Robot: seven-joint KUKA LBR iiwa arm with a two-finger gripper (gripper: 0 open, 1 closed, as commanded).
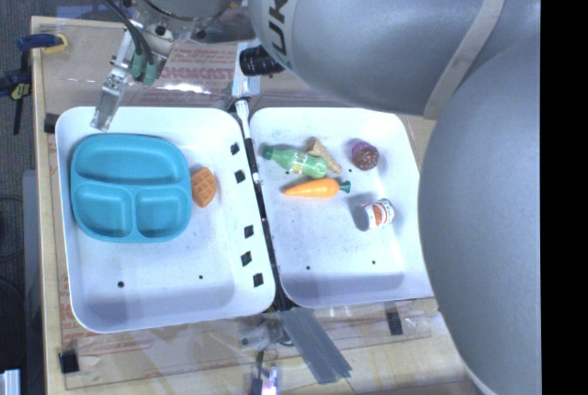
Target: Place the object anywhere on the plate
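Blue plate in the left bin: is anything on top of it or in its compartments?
Nothing lies on the blue plate; all three compartments show bare. The orange waffle-like piece sits beside its right edge on the left bin floor. What is under the plate is covered.

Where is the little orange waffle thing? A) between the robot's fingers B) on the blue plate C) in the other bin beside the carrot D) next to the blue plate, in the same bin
D: the orange waffle-like piece lies on the white floor of the left bin, against the right edge of the blue plate, not on it.
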